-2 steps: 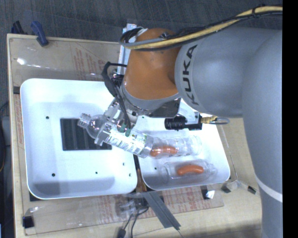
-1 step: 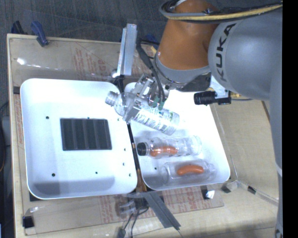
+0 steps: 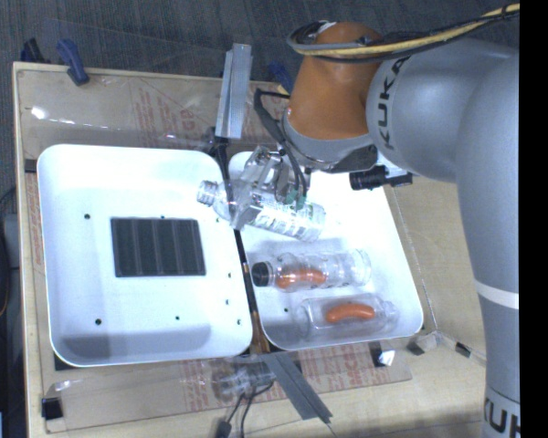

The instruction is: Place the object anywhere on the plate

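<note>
A dark grey ribbed rectangular plate (image 3: 158,246) lies flat in the left bin (image 3: 73,181). My gripper (image 3: 258,190) hangs over the divider between the bins, at the right bin's upper left. It is shut on a clear plastic bottle (image 3: 288,217) with a green label. The bottle lies slanted between the fingers, and its capped end (image 3: 207,192) pokes out over the left bin's edge. The plate is to the lower left of the gripper, well apart from it.
The right bin (image 3: 397,254) holds two more clear bottles, one with orange contents and a dark cap (image 3: 310,272), and one with an orange piece inside (image 3: 347,314). The bulky arm (image 3: 420,108) covers the right bin's far corner. A metal bar (image 3: 233,89) stands behind the divider.
</note>
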{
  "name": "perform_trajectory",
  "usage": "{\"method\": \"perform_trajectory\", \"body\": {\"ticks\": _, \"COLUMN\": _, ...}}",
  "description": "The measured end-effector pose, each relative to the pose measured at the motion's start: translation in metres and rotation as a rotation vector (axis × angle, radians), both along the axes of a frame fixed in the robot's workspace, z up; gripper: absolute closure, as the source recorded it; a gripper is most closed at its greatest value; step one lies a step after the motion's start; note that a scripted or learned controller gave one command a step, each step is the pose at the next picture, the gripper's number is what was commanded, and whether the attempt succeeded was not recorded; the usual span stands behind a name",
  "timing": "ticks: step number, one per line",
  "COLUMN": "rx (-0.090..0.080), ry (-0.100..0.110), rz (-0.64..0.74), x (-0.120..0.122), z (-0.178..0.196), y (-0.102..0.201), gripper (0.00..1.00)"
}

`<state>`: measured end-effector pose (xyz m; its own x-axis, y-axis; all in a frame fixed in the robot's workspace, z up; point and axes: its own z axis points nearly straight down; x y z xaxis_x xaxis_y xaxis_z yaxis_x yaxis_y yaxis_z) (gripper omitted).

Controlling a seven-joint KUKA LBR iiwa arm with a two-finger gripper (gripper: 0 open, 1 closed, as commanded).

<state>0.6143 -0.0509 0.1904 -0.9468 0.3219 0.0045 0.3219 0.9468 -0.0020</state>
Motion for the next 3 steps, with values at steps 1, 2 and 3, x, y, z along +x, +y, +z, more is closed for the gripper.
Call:
{"method": "perform_trajectory", "body": {"ticks": 1, "rx": 0.002, "ry": 0.0, "rz": 0.504, "x": -0.032, "z": 0.001, "y": 0.074, "gripper": 1.0}}
{"method": "perform_trajectory", "body": {"ticks": 2, "rx": 0.002, "ry": -0.001, "rz": 0.503, "x": -0.032, "z": 0.001, "y": 0.073, "gripper": 0.0}}
{"method": "perform_trajectory", "body": {"ticks": 3, "rx": 0.001, "ry": -0.002, "rz": 0.348, "x": -0.088, "z": 0.001, "y": 0.103, "gripper": 0.0}}
